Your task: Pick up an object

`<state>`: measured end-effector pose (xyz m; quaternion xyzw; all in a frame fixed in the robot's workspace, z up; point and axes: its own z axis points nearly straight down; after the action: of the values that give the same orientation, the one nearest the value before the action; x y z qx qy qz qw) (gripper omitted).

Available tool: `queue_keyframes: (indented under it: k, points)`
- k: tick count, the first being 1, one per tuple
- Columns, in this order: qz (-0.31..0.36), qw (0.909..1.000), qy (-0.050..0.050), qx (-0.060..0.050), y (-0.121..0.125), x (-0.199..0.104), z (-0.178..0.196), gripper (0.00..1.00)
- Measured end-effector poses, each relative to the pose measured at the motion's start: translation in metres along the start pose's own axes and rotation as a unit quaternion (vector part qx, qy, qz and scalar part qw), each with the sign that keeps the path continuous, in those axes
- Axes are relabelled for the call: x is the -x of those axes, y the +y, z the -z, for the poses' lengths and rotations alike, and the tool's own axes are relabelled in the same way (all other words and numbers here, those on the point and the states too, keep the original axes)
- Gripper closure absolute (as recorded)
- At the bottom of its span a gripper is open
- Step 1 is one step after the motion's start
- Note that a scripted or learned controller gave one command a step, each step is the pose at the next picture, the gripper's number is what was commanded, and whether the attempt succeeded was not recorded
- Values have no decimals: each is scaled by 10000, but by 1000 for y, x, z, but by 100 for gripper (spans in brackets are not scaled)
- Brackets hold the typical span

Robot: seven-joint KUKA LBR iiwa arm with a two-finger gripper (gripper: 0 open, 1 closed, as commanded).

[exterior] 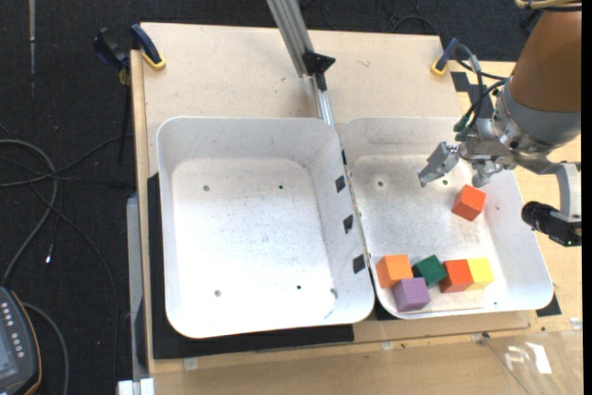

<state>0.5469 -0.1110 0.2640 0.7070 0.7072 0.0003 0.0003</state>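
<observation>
White speckled bins (250, 143) are seen — blocks in orange (469, 203), green (429, 269), yellow (480, 271), purple (412, 293).

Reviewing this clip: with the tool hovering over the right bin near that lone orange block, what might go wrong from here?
1. The lone orange-red cube looks tilted on an edge, so the tool may knock it aside rather than grip it.
2. The other blocks, orange, green, red, yellow and purple, sit packed together by the right white bin's near rim, leaving little finger room.
</observation>
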Motion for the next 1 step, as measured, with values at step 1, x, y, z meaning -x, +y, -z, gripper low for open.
queue_keyframes:
  k: [1]
  points:
    - [-45,10000,-14,-31,-38,81,-45,0]
